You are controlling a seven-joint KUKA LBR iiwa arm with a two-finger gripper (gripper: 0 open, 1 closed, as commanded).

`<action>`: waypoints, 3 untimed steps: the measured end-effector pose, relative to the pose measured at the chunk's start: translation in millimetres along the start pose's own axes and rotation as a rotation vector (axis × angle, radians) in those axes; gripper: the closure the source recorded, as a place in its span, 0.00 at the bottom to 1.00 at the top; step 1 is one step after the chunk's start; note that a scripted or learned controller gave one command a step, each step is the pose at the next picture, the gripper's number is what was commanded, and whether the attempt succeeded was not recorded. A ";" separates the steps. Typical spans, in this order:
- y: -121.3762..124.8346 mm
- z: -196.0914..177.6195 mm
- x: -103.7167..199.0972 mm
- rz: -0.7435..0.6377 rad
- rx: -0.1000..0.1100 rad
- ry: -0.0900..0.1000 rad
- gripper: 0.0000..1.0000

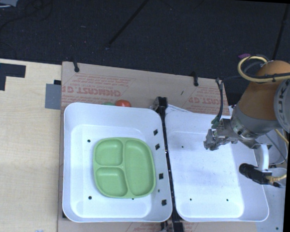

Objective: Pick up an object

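Plate, green and split into three compartments, lies flat in the left bin, roughly centred on its floor and apart from every wall. It is the one object lying in either bin. A small red-orange thing sits just outside the left bin's far rim, on the cardboard.

The gripper hangs over the upper part of the right bin, well away from the plate, with the divider between the bins lying in the gap. How far the jaws stand open cannot be told from this angle, and nothing can be seen held in them.

The chief risk, as I judge it, is a descent where the arm now hangs: the jaws would close on bare bin floor. Should the arm cross to the left bin, the plate looks awkward to take. It is broad, shallow and flat, so a grasp from above at its middle would likely find nothing to pinch; only a rim or a ridge offers purchase, and smooth plastic there may slip. The raised divider could also catch the wrist during a low crossing.
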State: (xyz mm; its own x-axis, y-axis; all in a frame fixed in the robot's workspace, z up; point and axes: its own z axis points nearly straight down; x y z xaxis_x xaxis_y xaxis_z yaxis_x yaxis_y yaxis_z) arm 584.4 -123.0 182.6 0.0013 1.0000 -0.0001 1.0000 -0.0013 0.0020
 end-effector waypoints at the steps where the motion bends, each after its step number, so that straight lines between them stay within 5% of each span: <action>1: 7.2 -46.9 4.8 -0.002 -0.001 0.000 1.00; 2: 8.1 -100.0 3.6 -0.002 -0.001 -0.001 1.00; 3: -0.1 -81.0 57.1 -0.005 0.007 0.002 1.00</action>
State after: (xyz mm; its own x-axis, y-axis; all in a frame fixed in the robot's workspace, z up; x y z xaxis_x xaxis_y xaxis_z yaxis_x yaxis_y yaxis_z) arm 584.2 -66.0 263.5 -0.0034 1.0000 0.0023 1.0000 0.0034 -0.0046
